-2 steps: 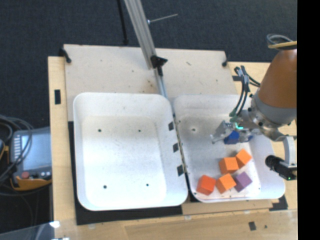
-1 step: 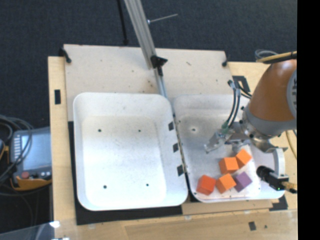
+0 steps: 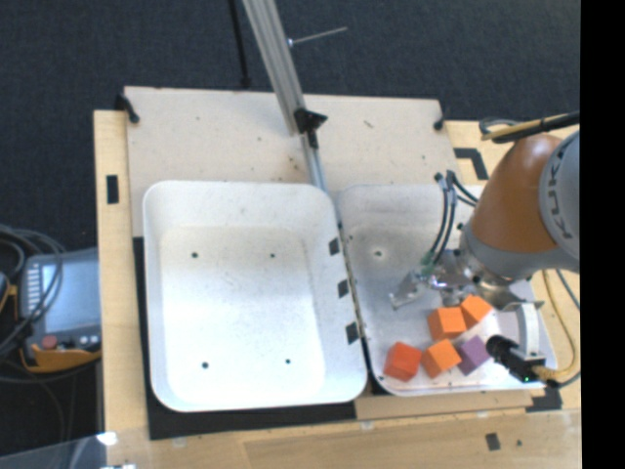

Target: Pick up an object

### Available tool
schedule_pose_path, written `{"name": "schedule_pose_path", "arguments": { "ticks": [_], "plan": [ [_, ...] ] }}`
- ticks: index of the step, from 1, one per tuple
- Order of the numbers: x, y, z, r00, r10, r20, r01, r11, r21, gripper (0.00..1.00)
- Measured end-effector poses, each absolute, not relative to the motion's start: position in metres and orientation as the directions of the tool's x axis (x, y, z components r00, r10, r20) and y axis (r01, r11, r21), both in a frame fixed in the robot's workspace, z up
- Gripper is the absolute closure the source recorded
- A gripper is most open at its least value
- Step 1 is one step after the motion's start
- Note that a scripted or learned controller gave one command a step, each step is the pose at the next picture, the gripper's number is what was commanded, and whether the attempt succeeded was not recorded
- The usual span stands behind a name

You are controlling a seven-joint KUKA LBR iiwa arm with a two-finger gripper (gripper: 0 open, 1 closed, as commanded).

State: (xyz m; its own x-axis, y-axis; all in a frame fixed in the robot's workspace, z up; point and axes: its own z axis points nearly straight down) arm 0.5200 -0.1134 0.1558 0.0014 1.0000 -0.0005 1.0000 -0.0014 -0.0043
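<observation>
White and shallow, two bins sit side by side on a pale wooden bench, seen from a single camera above, looking down at a slant.

The left bin has a bare, lightly speckled floor.

The right bin holds a small cluster of blocks in its near corner. An orange-red block lies nearest the wall between the bins. Just beside it to the right is an orange block, and a purple block touches that one. Two more orange blocks sit just behind them, one to the left and one to the right, close under the arm.

The arm, grey with an orange band, reaches in from the right and covers much of the right bin's far side. Its gripper hangs low over the bin floor, just behind the cluster of blocks and apart from them. Metal parts at its tip point toward the bin's middle. Whether the gripper is apart or together cannot be told, as its tip is small and partly hidden by the wrist.

Judging by how things lie, the pick is not yet done. Every block rests on the bin floor and nothing appears lifted. What seems left is to settle on one block, likely one of the near orange ones, grasp it, and raise it clear.

A slanted metal pole stands behind the bins.
</observation>
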Motion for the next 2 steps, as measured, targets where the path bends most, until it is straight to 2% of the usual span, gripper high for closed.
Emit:
{"name": "schedule_pose_path", "arguments": {
  "ticks": [1,2],
  "plan": [
    [0.519,-0.114,0.103,0.001,1.0,-0.001,1.0,-0.001,-0.004,0.0],
    [0.521,-0.115,0.117,0.01,1.0,-0.001,1.0,-0.01,0.005,1.0]
  ]
}}
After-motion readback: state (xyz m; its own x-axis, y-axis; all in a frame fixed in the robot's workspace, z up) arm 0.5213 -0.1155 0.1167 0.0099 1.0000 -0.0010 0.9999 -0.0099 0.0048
